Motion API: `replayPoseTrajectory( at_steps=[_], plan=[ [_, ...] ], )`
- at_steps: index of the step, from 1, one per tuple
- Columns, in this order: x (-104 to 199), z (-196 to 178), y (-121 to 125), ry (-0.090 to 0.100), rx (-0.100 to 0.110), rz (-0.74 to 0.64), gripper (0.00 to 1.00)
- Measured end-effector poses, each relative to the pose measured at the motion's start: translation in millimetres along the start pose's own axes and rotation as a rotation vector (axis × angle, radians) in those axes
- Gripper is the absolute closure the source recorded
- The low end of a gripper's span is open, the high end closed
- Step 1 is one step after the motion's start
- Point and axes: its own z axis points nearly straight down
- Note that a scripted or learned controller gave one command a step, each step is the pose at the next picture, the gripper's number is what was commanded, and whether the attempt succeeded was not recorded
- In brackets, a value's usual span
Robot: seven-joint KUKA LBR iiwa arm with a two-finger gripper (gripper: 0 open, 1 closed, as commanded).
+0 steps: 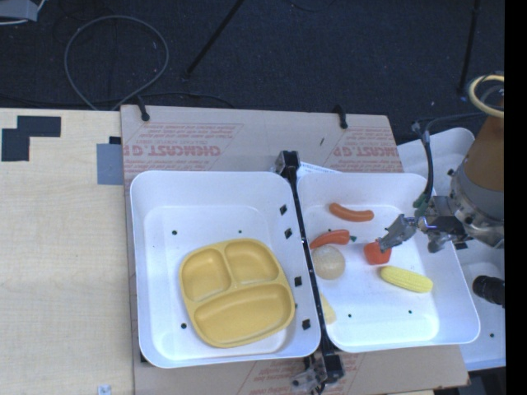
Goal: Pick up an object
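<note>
So the big stuff first: two white bins side by side, and I'll use the black divider [303,253] between them as my reference for everything. On the far side of the divider from the arm is the left bin [156,220] with a yellow compartment tray [237,292] sitting in it. On the arm's side is the right bin [449,319], which has all the pickable bits.

The arm [486,171] reaches in from the edge furthest from the divider, and the gripper [394,239] is down low in the right bin, right at a small red piece [376,253]. Honestly can't tell if the fingers are spread or clamped, or if the red thing is between them, the view's too small and slanted.

Other items: yellow corn [406,280] just past the red piece going away from the divider, a sausage [352,213] toward the back, a red pepper-looking thing [330,239] and a pale round ball [328,262] both close to the divider.

My take on doing this well: centre the fingers over the red piece, straddle it fully before closing, then lift straight up so it doesn't nudge the corn. It's small and probably rolls, so a glancing grab would likely just flick it away
</note>
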Motion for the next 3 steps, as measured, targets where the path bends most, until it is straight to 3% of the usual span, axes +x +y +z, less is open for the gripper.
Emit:
replayPoseTrajectory(
  at_steps=[1,3],
  plan=[
    [0,-4,2,-0.001,-0.009,-0.002,0.00],
    [-7,96,17,0.000,-0.004,-0.001,0.00]
  ],
)
